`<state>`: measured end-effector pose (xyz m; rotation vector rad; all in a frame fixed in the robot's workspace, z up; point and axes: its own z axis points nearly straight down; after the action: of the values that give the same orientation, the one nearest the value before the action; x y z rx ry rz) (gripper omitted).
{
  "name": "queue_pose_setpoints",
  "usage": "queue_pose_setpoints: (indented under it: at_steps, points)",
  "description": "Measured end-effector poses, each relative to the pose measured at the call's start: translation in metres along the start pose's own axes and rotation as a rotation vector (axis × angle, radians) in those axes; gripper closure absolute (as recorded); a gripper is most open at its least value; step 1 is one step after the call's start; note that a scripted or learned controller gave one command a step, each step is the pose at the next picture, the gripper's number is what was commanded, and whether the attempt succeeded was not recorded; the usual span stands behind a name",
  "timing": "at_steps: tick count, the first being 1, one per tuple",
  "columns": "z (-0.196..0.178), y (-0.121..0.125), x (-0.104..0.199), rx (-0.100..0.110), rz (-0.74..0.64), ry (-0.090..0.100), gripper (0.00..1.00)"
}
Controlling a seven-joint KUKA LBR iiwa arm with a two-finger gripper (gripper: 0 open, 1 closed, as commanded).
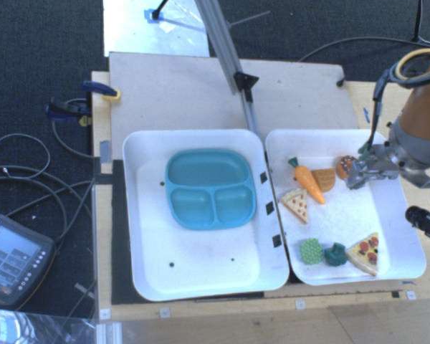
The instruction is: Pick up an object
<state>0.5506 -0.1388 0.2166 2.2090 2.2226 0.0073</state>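
The right bin [398, 213] holds several toy foods. An orange carrot [308, 182] lies beside a brown bread slice [325, 180]. A reddish-brown round piece [343, 166] sits just left of my gripper [356, 175], which hangs low over the bin's upper right part. The gripper's metal tip touches or overlaps that round piece's right edge. A sandwich wedge [296, 205] lies lower left. Along the bin's front are a light green piece [311, 251], a dark teal broccoli [335, 254] and a pizza slice [365, 252].
The left bin [150, 264] bears a blue divided plate [210, 188]. A slanted metal pole [222, 34] crosses above the bins' divider. The arm's grey body with its orange band [423, 117] fills the right side. Cables and a pendant [11, 256] lie off the bench at left.
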Motion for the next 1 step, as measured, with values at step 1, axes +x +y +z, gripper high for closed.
queue_pose_setpoints:
  at_steps: [1]
  points:
    - [-0.0443, -0.0001, 0.002, 0.001, -0.001, 0.001, 1.0]
